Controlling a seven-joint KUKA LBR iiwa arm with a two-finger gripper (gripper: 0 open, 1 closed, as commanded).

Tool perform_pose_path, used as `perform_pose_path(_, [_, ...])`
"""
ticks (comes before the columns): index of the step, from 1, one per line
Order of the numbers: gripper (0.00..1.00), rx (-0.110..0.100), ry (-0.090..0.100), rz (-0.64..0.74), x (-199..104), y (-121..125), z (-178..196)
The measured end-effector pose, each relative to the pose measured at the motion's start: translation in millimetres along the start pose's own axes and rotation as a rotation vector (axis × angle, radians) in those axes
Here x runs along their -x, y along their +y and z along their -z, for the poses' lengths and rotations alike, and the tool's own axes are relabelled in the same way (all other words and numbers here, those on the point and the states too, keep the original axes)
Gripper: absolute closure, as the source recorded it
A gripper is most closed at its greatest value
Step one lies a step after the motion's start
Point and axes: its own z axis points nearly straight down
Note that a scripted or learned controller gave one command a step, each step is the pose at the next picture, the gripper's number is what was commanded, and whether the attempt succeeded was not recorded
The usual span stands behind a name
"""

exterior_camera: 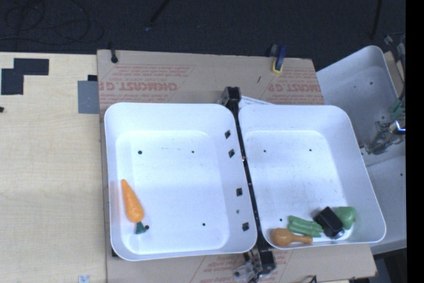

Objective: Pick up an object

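White bins sit side by side on a sheet of cardboard (165,79) with red print. The left bin (110,162) and the right bin (298,114) meet along a black strip (247,189) that runs from the far rim to the near one.

The left bin holds one thing, an orange carrot (132,202) lying near the left wall towards the near corner. Its dark green top points at the near rim, and it lies apart from everything else.

The other candidates for picking are crowded into the near right corner of the right bin. A tan gourd (289,237) lies against the near wall, with a green pod (303,226) just behind and touching it. A black block (329,221) lies tilted across the pod's right end and overlaps a rounded green piece (346,215) close to the right wall. How these four rest on one another is too small to make out.

A blue and yellow clamp (278,59) grips the cardboard's far edge. A pale wooden bench (46,175) lies to the left and a grey metal plate (358,79) to the right.

The gripper's state — wide, narrow or holding — cannot be told from this view.
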Motion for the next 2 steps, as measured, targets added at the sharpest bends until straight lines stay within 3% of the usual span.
perform_pose_path(1, [1.0,-0.01,0.0,-0.011,52,-2,-62])
perform_pose_path(2, [1.0,-0.01,0.002,-0.003,52,37,-136])
